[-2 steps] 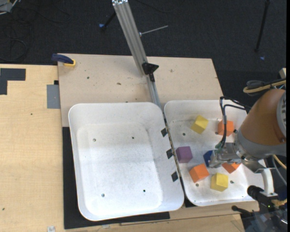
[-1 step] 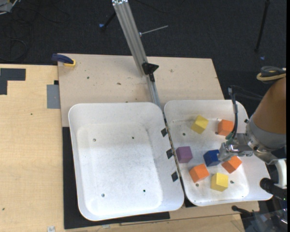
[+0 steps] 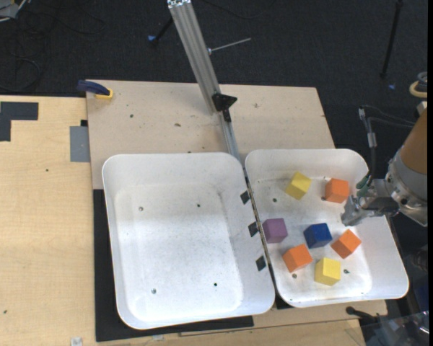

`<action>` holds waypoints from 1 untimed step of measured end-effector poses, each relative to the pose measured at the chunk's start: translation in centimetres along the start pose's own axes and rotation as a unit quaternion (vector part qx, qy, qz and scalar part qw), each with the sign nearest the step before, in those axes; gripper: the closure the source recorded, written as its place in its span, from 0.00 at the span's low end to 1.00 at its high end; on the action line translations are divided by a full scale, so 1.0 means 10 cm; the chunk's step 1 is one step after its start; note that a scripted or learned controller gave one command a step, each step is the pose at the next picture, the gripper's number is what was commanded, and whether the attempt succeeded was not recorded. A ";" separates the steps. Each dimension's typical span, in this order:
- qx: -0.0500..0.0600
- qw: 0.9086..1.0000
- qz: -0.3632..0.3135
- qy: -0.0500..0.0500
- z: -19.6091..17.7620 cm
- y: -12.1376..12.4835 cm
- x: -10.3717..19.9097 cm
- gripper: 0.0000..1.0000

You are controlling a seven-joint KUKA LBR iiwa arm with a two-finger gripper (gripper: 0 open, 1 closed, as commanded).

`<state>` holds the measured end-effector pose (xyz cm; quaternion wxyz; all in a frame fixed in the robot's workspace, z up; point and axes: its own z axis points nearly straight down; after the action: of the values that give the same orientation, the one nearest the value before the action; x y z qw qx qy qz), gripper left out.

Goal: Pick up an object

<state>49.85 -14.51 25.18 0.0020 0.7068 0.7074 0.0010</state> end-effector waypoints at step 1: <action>0.003 1.000 0.000 0.001 -0.12 0.00 -0.01 1.00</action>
<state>49.87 -14.61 26.42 -0.0003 0.7065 0.7077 -0.0002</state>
